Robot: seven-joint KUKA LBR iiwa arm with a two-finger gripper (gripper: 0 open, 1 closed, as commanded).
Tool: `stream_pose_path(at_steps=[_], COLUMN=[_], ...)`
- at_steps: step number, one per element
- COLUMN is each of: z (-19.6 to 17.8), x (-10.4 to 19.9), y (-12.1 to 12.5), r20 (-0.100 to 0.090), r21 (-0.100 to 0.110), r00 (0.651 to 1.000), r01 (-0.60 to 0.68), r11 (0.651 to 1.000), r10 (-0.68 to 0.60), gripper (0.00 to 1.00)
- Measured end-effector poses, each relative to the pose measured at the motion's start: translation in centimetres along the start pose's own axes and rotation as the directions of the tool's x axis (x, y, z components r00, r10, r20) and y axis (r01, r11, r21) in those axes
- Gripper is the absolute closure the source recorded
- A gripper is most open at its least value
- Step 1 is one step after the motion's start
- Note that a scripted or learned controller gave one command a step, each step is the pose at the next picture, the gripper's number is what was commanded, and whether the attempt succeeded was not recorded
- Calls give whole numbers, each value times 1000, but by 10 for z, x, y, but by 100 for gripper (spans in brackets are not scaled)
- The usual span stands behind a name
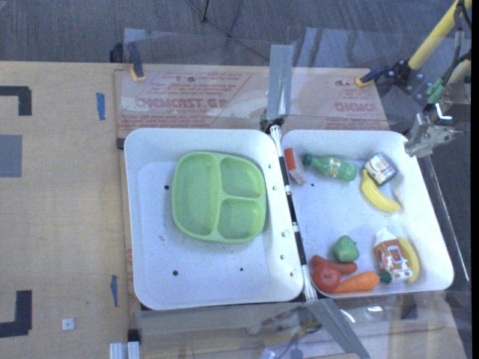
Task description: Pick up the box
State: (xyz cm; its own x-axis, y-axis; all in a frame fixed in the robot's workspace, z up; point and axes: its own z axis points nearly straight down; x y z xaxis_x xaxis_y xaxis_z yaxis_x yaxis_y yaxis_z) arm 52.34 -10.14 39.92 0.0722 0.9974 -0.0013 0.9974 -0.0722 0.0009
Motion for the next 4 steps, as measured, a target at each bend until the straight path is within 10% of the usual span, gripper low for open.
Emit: stream_pose_path(at_steps=[1,2,3,4], z=[-36,106,-4,-36], x=[64,125,142,217], y=[31,-39,54,59], r20=[0,-1,0,-1], r21=[-2,3,0,0], r00=[987,996,977,968], r01=[-161,-94,-215,-251], r11=[987,996,977,968], r10=[161,94,215,251], gripper=[100,100,100,100])
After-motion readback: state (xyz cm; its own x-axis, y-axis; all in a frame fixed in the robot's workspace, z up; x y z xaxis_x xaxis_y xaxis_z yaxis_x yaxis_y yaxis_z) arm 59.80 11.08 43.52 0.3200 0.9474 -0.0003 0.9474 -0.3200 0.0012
